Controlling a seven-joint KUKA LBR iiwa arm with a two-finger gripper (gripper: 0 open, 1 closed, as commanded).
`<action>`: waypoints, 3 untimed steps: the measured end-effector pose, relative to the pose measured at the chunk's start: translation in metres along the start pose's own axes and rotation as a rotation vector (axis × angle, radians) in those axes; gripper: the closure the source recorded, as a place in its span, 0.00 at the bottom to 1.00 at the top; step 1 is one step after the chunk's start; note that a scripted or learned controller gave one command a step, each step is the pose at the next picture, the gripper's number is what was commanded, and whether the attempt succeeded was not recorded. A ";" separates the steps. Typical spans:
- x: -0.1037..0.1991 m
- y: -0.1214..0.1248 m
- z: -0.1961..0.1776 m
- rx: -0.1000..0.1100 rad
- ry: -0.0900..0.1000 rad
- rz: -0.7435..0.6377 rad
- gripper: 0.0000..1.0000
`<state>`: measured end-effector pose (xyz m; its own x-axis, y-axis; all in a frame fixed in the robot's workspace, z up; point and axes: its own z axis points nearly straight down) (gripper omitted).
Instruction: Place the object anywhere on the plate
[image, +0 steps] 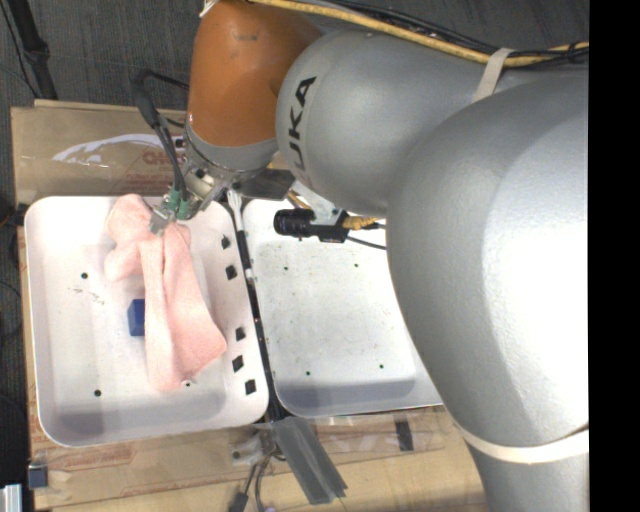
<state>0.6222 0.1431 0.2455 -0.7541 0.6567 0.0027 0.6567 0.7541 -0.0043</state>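
A pink cloth (165, 300) is seen lying in the left bin (60, 330), draped from the bin's upper part down toward its lower right, with a small blue block (136, 318) just beside it, partly tucked under its left edge. No plate can be made out in either bin, so the target of the task cannot be located. The gripper (170, 212) is placed at the top end of the cloth, touching or all but touching the bunched fabric there; whether it is clenched, released or grasping the cloth cannot be told, since the tip is small and crowded by the wrist above it. If the cloth is the thing to be moved, a grasp is best taken on a thick fold rather than a single layer, and the lift should be made straight and slow so that the hanging end is cleared of the wall between the bins (245, 300) and the block is not dragged along.
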 end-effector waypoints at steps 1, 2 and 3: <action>0.027 -0.022 0.015 0.001 0.000 -0.155 1.00; 0.126 -0.009 0.040 0.001 -0.001 -0.202 1.00; 0.047 0.020 0.057 -0.001 -0.002 -0.306 1.00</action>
<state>0.5998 0.1894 0.1890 -0.9170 0.3990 0.0014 0.3990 0.9170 -0.0028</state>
